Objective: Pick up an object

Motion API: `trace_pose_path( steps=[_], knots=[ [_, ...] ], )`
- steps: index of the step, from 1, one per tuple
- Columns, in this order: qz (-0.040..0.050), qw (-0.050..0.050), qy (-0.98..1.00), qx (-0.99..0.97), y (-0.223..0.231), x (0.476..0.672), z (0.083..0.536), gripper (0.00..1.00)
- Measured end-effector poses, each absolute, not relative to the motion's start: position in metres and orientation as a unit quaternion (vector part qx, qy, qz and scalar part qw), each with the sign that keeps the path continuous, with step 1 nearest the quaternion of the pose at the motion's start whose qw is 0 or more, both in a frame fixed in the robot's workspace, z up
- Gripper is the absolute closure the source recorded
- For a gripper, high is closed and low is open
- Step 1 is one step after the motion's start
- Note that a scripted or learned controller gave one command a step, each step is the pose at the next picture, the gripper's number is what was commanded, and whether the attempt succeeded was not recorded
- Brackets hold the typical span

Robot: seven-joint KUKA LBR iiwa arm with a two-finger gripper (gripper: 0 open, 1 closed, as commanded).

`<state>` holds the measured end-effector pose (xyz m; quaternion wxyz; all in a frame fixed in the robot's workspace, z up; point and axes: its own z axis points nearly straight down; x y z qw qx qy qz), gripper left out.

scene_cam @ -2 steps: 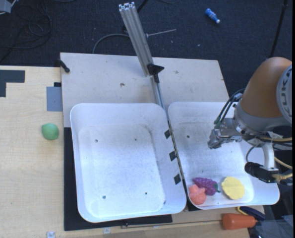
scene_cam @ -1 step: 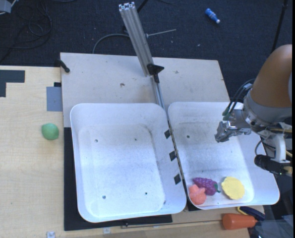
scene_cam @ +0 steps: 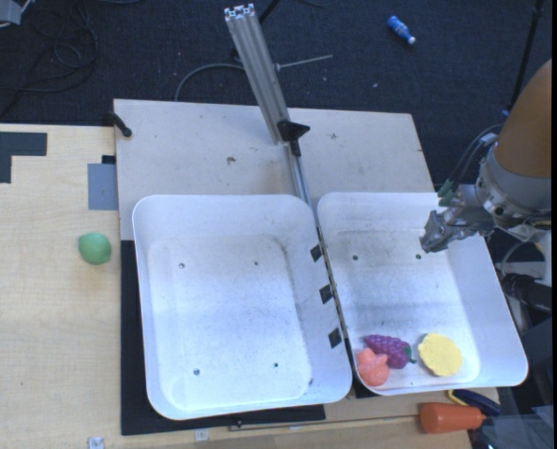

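Note:
My gripper [scene_cam: 432,239] hangs over the right bin [scene_cam: 475,279], near its upper right part, pointing down and left. Nothing shows between its fingers. At the right bin's front edge lie three small objects: an orange-pink piece [scene_cam: 373,368], a purple grape bunch [scene_cam: 388,348] and a round yellow piece [scene_cam: 440,354]. They sit well below and in front of the gripper, apart from it.
The left bin [scene_cam: 166,223] stands beside the right one, with a row of black clips [scene_cam: 325,293] between them. A green ball [scene_cam: 95,248] rests on the wooden bench at far left. An orange object [scene_cam: 451,417] lies outside the right bin's front rim. A metal rail [scene_cam: 264,73] slants at the back.

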<state>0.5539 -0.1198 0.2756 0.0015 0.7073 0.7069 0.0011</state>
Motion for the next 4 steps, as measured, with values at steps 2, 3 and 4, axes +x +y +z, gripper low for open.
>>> trace_pose_path(
  steps=[2, 3, 4],
  knots=[
    [-0.0002, 0.0, 0.708, 0.706, -0.029, 0.58, 0.272, 1.0],
    [-0.0004, -0.001, 0.708, 0.706, 0.007, 0.601, 0.261, 1.0],
    [-0.0003, 0.0, 0.708, 0.707, 0.046, 0.622, 0.256, 1.0]
  ],
)
